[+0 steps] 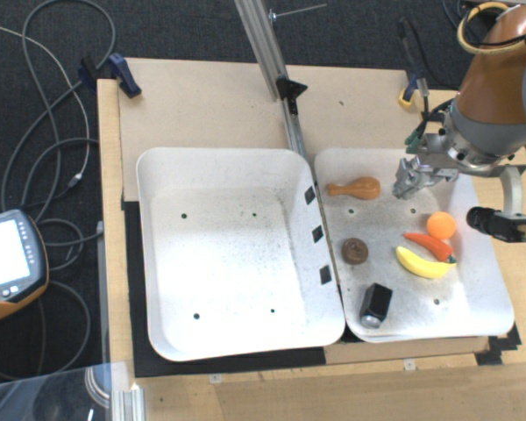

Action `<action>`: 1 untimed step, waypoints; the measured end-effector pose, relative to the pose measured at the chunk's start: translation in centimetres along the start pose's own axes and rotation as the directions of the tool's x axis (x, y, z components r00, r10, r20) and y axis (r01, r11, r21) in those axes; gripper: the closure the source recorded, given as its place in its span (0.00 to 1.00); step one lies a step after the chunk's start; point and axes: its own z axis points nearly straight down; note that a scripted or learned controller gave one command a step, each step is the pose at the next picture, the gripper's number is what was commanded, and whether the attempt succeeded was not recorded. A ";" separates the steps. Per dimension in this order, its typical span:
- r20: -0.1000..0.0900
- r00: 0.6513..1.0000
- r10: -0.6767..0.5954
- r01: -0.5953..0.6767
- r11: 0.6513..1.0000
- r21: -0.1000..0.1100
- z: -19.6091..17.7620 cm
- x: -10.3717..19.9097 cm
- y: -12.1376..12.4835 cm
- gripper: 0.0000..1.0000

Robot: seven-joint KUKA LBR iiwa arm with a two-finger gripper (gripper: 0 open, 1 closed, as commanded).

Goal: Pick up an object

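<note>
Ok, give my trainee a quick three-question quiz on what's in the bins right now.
1. True or false: the yellow plastic banana lies in the left white bin.
2. Which item lies nearest the gripper?
A. the tan drumstick-shaped toy
B. the black rectangular block
C. the round brown disc
3. Fill in: the orange ball sits just above the orange ______.

Key
1. False: it lies in the right white bin.
2. A
3. carrot
</note>
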 end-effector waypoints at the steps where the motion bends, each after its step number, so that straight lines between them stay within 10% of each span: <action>1: 0.000 1.000 0.000 0.000 1.000 0.000 0.4 5.1 2.5 1.00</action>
